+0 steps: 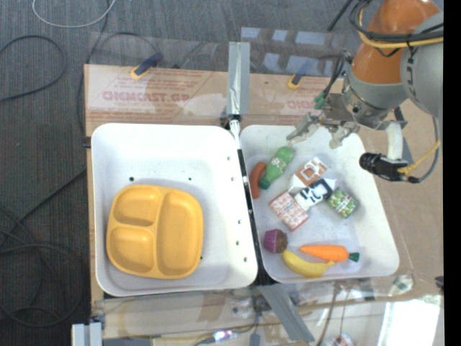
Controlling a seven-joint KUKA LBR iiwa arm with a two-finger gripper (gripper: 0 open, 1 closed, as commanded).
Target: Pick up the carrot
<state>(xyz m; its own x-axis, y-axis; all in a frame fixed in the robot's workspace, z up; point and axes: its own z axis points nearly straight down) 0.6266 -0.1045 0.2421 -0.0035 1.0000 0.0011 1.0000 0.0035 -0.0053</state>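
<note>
The arm entered from the upper right, its orange band sitting above the wrist, with the wrist angled down and leftward over the far edge of the right bin. The gripper hung above the bin's far rim, clear of every item. Its fingers stood spread apart with nothing between them.

The carrot lay flat near the front edge of the right bin, long axis roughly left to right, green end pointing right. It was well apart from the gripper, on the opposite side of the bin. A banana lay just in front of it, touching or nearly so; a purple piece sat just left of both.

Mid-bin: three small boxes clustered together, a green block to their right. A green bottle and a red-orange piece lay near the bin's left wall.

The left bin held a yellow tray with three compartments, set toward its front left.
</note>
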